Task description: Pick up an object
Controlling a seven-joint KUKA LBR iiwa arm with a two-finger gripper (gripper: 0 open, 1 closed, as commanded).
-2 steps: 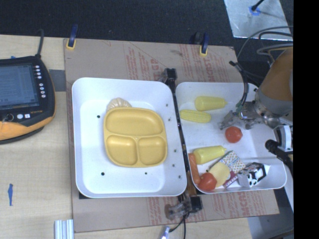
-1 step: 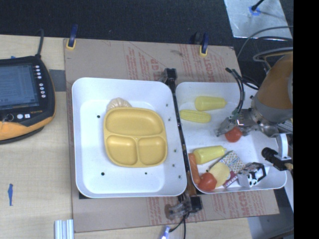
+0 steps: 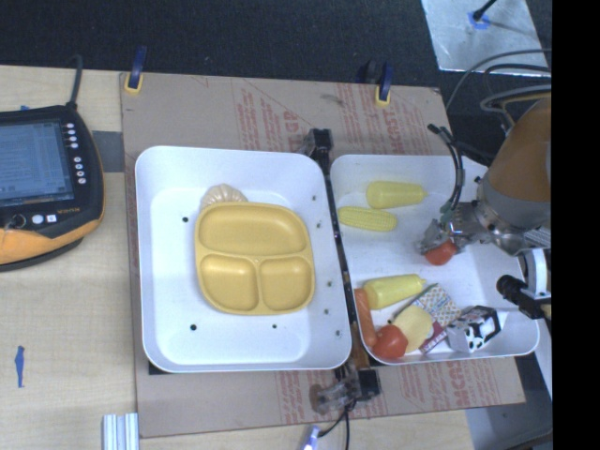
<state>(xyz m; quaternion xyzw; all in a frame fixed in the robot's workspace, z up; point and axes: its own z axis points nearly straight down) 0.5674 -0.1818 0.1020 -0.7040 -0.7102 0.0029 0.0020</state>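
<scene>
The right bin (image 3: pixel 487 172) holds several small things: two yellow corn cobs (image 3: pixel 396 194) (image 3: pixel 367 218) at the back, a third yellow cob (image 3: pixel 392 290) lower down, a red tomato (image 3: pixel 391 342), a yellow block (image 3: pixel 413 326) and a black-and-white toy (image 3: pixel 478 329). My gripper (image 3: pixel 441 239) reaches in from the right and sits low in the bin's middle. A small red object (image 3: pixel 439 251) lies directly at its tip, touching or nearly touching it. The arm's orange band (image 3: pixel 525 162) is above the bin's right side.
The left bin (image 3: pixel 164 251) holds a yellow divided plate (image 3: pixel 255 256) with a beige object (image 3: pixel 223 195) partly hidden behind it. A patterned packet (image 3: pixel 439 305) and an orange carrot (image 3: pixel 362 307) lie in the right bin's front. A control tablet (image 3: pixel 37 186) rests at the far left.
</scene>
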